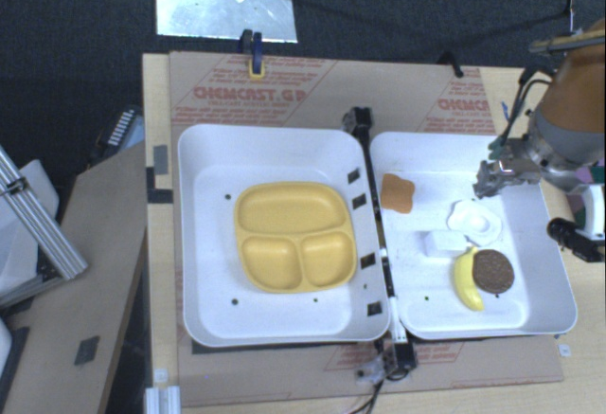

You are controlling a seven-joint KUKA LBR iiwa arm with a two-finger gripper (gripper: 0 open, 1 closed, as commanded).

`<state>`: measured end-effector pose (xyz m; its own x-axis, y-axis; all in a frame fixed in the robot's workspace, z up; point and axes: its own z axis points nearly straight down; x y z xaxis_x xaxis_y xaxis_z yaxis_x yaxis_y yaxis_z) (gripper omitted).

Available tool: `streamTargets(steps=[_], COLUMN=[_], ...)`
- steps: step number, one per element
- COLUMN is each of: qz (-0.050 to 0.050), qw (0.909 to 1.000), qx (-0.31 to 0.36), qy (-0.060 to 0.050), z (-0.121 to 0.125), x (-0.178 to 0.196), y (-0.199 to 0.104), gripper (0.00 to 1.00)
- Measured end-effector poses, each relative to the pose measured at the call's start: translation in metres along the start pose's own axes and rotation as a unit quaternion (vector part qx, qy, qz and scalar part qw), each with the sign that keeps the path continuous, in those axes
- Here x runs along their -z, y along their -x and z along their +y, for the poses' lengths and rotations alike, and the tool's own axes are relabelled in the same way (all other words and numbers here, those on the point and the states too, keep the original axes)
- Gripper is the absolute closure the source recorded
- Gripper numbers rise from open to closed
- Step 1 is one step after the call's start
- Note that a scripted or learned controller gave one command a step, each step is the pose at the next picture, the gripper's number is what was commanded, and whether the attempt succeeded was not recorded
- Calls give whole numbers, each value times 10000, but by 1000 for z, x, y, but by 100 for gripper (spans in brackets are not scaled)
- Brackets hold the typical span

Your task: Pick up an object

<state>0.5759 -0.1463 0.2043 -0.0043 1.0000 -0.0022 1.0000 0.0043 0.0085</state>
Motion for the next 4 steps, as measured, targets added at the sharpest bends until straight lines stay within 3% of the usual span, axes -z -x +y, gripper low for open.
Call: streamTargets(steps=[1, 3, 4], qz=[7, 25, 22], qw=[10000, 10000, 10000], qx=[-1, 29, 24], qy=[-26, -31, -32], z=[1, 23, 29], x=[8, 11, 12], y=[0, -120, -164], gripper=[100, 100, 100])
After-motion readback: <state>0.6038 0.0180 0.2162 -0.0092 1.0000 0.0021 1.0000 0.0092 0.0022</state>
